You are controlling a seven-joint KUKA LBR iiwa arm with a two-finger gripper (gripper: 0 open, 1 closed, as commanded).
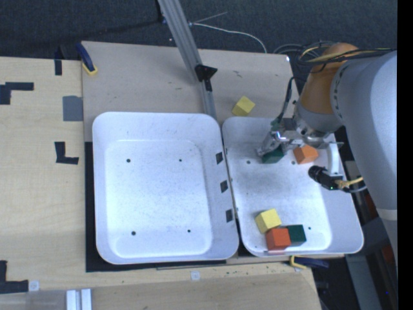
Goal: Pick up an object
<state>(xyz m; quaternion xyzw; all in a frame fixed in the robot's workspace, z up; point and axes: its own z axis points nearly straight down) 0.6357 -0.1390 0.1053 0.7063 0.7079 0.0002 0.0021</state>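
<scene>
Right bin (pixel 335 234): pincer (pixel 274 148) near far rim beside green block (pixel 273 155), grip state indiscernible; open floor mid-bin.

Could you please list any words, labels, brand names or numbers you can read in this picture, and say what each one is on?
None can be read. The blocks, such as the yellow block and orange block, have plain faces. The white bins carry no print. The dark tape pieces on the bench are plain shapes, not letters.
</scene>
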